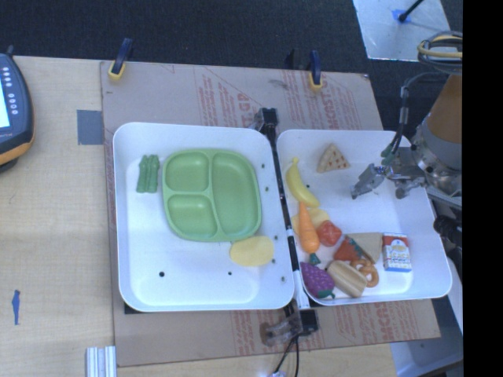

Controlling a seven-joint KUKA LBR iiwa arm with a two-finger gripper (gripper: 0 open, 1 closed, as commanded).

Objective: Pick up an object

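Observation:
My gripper [386, 184] hangs over the upper right part of the right bin [424, 289], its fingers [366, 182] spread open with nothing between them. Toy food lies in that bin. A pizza slice [332, 159] is just left of the gripper, and a banana [301, 185] rests along the left wall. Below them are a carrot [306, 228], a red tomato [329, 232], purple grapes [316, 280], a bread roll [346, 279], a pretzel [365, 272], a sandwich wedge [355, 247] and a small carton [397, 252].
The left bin [141, 281] holds a green divided plate [212, 195], a bundle of green beans [147, 173] and a yellow piece [251, 250]. A handheld controller [12, 104] lies at the far left of the bench. Clamps [314, 69] pin the cardboard at the back.

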